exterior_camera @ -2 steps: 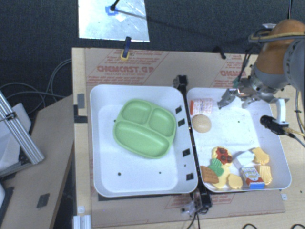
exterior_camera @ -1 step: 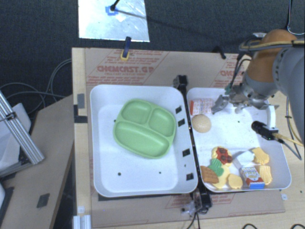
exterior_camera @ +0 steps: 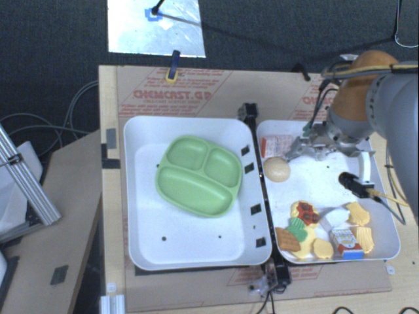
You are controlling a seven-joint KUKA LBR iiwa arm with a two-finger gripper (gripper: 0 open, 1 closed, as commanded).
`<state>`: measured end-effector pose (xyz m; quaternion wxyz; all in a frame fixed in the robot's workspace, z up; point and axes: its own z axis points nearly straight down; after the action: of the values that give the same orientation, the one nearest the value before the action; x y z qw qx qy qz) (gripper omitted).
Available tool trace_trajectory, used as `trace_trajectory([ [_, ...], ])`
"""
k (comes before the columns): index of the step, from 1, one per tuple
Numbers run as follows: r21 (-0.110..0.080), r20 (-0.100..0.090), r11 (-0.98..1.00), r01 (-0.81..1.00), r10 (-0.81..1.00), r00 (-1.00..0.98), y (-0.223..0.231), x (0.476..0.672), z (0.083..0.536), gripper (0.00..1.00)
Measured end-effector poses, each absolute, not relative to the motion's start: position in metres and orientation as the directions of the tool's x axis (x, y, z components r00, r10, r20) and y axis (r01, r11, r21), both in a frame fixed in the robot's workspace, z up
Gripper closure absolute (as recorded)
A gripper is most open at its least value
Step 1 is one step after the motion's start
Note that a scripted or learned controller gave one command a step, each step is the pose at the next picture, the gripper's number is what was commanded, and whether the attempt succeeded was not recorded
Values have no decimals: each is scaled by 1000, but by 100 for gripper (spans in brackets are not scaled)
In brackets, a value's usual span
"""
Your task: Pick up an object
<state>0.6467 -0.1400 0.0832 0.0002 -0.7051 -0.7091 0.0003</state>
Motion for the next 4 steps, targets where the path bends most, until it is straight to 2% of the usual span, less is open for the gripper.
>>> trace_trajectory([
  [1, 5, -1, 8, 1000, 1000, -8, -140, 649, 96, 100],
  [3, 9, -2, 5, 1000, 1000, -5, -140, 645, 225, 100],
  [4, 3, 0, 5, 1000, 1000, -5, -140, 646, 225, 100],
])
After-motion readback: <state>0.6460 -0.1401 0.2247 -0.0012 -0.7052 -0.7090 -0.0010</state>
